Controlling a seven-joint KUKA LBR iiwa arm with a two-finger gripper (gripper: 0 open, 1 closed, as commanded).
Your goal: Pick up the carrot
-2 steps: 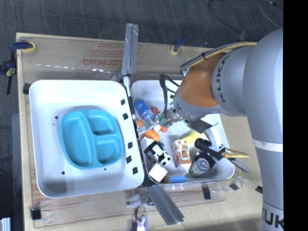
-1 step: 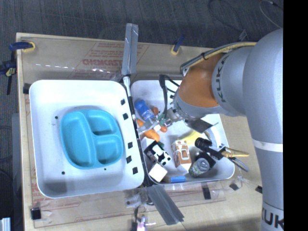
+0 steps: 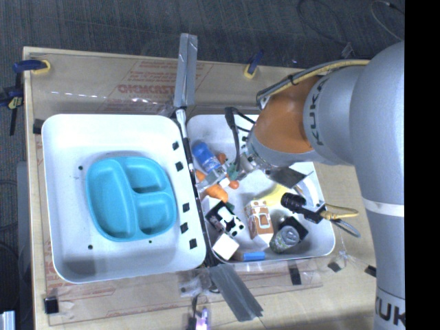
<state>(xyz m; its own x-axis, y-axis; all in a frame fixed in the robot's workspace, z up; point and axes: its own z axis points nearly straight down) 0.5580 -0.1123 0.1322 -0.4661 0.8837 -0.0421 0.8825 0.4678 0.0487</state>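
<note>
The carrot (image 3: 218,191) lies just below the blue bottle (image 3: 204,155), crowded by toys. The gripper (image 3: 238,172) hangs beside the bottle; whether it is open I cannot tell. It could catch a neighbour instead.

The grey arm (image 3: 357,115) reaches in from the right, and its orange band (image 3: 285,122) hangs over the right bin (image 3: 206,124), where the gripper (image 3: 237,172) sits low among the clutter right beside the carrot (image 3: 218,191), though I cannot make out from here whether it has hold of it. Around it lie a blue bottle (image 3: 203,155), a black-and-white cow toy (image 3: 227,219), a small brown carton (image 3: 260,218), a white block (image 3: 225,247) and a blue marker (image 3: 253,256). The left bin (image 3: 62,205) holds a turquoise divided tray (image 3: 130,196).
</note>
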